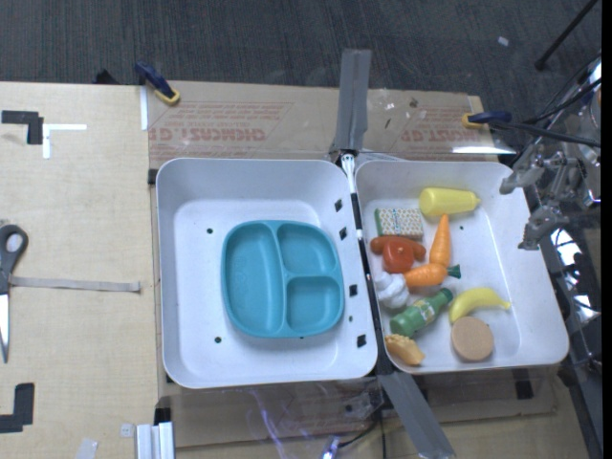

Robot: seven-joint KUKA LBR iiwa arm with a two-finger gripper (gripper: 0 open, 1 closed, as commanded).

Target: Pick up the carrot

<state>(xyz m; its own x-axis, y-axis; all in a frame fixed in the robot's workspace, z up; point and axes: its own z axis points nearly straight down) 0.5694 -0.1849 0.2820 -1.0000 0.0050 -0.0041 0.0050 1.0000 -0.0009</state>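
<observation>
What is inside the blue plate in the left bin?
The blue plate shows three bare compartments, nothing lying in them. The bin floor beneath the plate is covered, so that stays unseen.

Orange carrot [440,241], teal plate [283,278], yellow banana [479,302], white bins [172,285].

Scissors [8,285] cut by left edge

Grey metal tool [555,194], black cables
</observation>
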